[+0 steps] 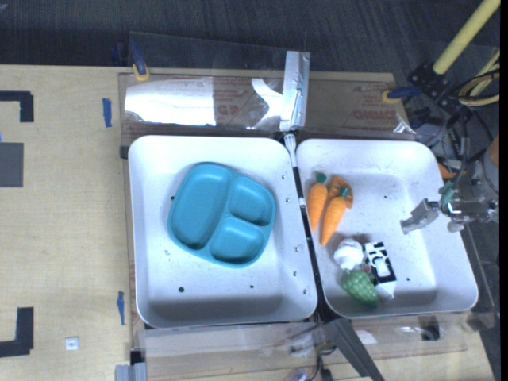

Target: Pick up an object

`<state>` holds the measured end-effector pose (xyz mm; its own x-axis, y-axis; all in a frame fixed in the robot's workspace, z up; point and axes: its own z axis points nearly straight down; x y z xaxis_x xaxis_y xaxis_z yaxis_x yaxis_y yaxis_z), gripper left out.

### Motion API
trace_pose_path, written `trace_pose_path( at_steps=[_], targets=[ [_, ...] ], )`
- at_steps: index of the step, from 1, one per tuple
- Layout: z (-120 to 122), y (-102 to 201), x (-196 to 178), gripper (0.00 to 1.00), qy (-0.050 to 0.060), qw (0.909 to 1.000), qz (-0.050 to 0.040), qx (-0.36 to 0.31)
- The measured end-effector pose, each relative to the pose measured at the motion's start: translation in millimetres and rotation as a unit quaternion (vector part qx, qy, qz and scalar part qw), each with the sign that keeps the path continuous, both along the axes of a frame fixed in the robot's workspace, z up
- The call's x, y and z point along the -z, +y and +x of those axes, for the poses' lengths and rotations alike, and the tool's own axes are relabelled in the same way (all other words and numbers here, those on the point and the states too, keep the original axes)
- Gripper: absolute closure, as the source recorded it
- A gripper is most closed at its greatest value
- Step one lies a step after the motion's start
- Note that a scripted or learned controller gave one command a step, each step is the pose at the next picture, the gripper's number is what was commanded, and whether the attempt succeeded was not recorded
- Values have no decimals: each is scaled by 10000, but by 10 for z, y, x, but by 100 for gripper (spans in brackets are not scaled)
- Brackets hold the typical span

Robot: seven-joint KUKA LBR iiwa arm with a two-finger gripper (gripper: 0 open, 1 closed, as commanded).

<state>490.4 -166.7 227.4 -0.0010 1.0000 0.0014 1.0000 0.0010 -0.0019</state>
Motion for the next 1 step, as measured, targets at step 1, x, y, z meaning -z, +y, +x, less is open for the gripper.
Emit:
trace_pose_path(
  at_steps=[1],
  targets=[
    [-20,713,1402,0,-49,9998,-24,213]
  ],
)
